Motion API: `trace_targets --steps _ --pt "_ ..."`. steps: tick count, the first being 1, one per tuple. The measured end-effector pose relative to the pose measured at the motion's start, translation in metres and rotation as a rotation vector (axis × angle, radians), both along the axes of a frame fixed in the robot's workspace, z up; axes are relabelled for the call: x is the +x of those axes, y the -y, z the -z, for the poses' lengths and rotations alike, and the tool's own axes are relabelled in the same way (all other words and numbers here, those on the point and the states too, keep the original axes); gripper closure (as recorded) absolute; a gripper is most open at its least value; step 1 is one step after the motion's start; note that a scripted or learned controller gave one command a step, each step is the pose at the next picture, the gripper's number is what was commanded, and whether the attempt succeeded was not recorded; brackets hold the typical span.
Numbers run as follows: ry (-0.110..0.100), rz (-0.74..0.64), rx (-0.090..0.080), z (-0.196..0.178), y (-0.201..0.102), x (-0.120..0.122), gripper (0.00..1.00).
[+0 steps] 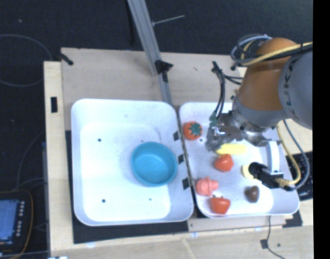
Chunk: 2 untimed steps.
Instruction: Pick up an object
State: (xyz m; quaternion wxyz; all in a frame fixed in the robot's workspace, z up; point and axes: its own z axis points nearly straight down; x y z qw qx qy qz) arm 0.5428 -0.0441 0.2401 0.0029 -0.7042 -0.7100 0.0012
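Observation:
My gripper [216,139] hangs low over the upper middle of the right bin [203,111], under the grey and orange arm. Just right of it lies a yellow piece [233,149], partly hidden by the wrist. A red round piece [224,163] sits directly below that. A red tomato-like piece with a green top [192,130] lies to the gripper's left near the bin's left wall. A pink piece [206,186], a second red piece [219,204] and a brown piece [252,193] lie along the bin's near side.
The left bin [89,117] holds a blue bowl [153,163] near its right wall. A grey metal pole [148,36] slants down to the divide between the bins. A yellow and black fitting [258,171] with cables sits at the right bin's right side.

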Motion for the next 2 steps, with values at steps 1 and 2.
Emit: trace_targets --steps 1,2 --pt "0.005 0.0 -0.002 0.006 -0.05 0.02 1.0" --pt "0.006 0.001 -0.003 0.013 -0.096 0.027 1.0"
